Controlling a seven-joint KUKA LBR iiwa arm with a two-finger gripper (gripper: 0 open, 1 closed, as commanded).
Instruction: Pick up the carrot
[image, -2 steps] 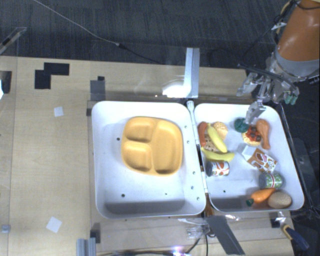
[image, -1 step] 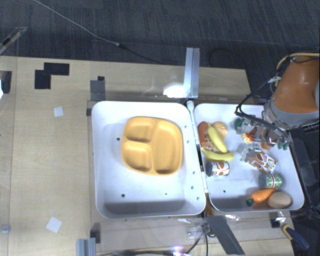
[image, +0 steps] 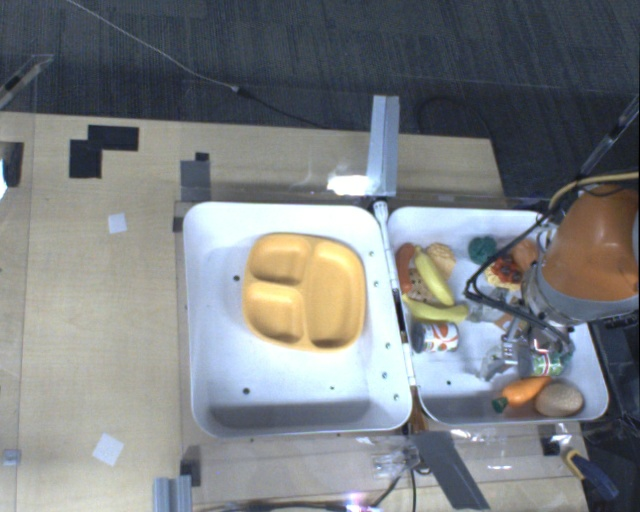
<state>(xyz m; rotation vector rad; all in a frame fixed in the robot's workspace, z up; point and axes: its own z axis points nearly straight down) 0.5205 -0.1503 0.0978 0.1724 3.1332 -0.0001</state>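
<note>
The carrot (image: 524, 391), orange with a green stub at its left end, lies near the front edge of the right bin (image: 450, 400). My gripper (image: 505, 358) hangs just above and slightly left of it, reaching down from the arm's orange band (image: 598, 250). Nothing shows between the gripper and the carrot, which rests on the bin floor.
A tan potato-like lump (image: 559, 400) touches the carrot's right end. A small can (image: 441, 338), bananas (image: 434, 288), a red sausage (image: 404, 262), a pizza slice (image: 505, 268) and a green item (image: 483, 246) crowd the right bin. A yellow divided plate (image: 304, 290) sits in the left bin (image: 215, 390).
</note>
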